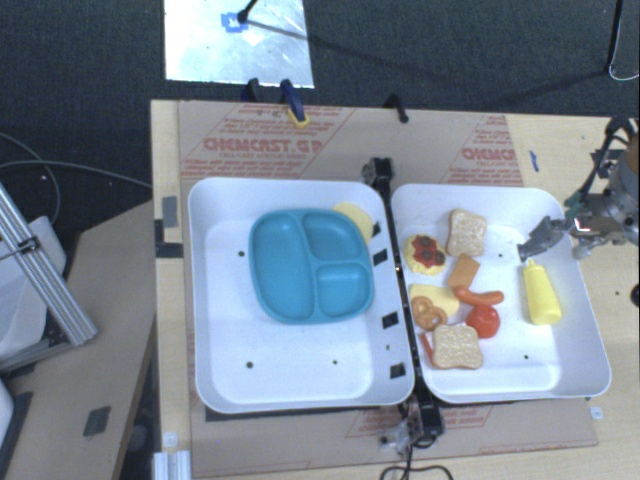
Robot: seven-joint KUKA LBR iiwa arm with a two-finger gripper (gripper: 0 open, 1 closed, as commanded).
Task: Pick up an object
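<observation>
The arm enters at three o'clock, its wrist slanting down and left over the right bin (580,373). The gripper (540,238) hangs just above the top of the yellow mustard bottle (541,292), which lies at the bin's three o'clock side; I cannot tell its opening or whether it grasps anything. The blue divided plate (310,265) sits in the left bin (225,368).

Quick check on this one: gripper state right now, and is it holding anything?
Gripper: cannot be told whether open or closed; nothing seen between its fingers. It sits over the right bin, just above the yellow bottle.
</observation>
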